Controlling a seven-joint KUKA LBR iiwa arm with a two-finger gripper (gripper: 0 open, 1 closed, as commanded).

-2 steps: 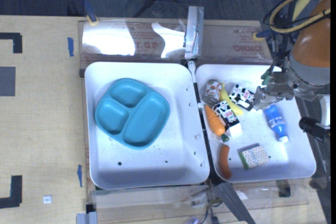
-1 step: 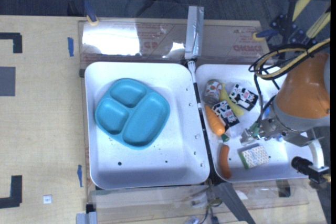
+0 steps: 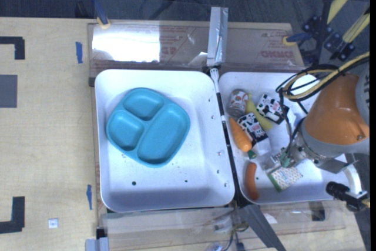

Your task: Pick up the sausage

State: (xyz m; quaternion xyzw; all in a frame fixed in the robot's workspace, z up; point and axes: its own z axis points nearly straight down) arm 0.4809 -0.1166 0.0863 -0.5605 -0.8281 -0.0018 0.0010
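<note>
**Arm poised in the right bin, sausage lying beside it near the dividing wall**

Two shallow white bins are being viewed from above. The left bin (image 3: 117,185) is holding a blue divided plate (image 3: 148,125). The right bin (image 3: 305,197) is being reached into by the grey arm (image 3: 336,117) with its orange band.

The sausage (image 3: 251,180) is lying at the near left corner of the right bin, close against the wall shared with the left bin. Its long axis is running from twelve to six o'clock, tilted slightly. The gripper (image 3: 286,159) is being held low over the bin floor, and the sausage is lying toward eight o'clock from it, near but apart. Whether the tool is spread or pressed together cannot be told, since its tip is being hidden among clutter.

A small patterned packet (image 3: 284,177) is lying between the gripper and the sausage, just beside both. A carrot (image 3: 239,133) is sitting at twelve o'clock from the sausage, with a banana (image 3: 258,113), black-and-white cow-patterned pieces (image 3: 255,125) and a brown rounded item (image 3: 237,101) crowded beyond it.

Open room is judged tight: the dividing wall is hemming the sausage at nine o'clock and the bin's front edge at six o'clock, so an approach from three o'clock, across the short axis, is looking likeliest.
</note>
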